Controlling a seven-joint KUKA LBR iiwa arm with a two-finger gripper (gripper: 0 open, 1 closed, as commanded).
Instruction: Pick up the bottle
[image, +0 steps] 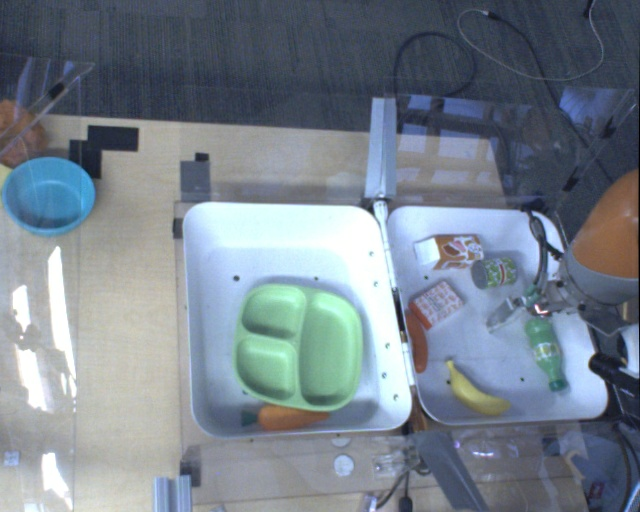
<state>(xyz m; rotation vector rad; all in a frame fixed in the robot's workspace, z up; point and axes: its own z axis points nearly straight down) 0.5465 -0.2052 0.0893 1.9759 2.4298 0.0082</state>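
Observation:
The bottle (547, 355) is green with a pale label. It lies on its side near the right wall of the right bin (585, 405), with its neck pointing to the back. My gripper (520, 311) hangs just over the neck end, reaching in from the right under the orange band of the arm. It is open: one grey finger (499, 318) sticks out to the left of the bottle and the other sits by the neck. Nothing is held between them.
The right bin also holds an orange and white carton (455, 250), a green can (497, 272), a pink packet (437, 303), a red sausage (417, 342) and a banana (475, 390). In the left bin lie a green divided plate (300, 345) and a carrot (290, 418). A blue bowl (48, 195) stands far left.

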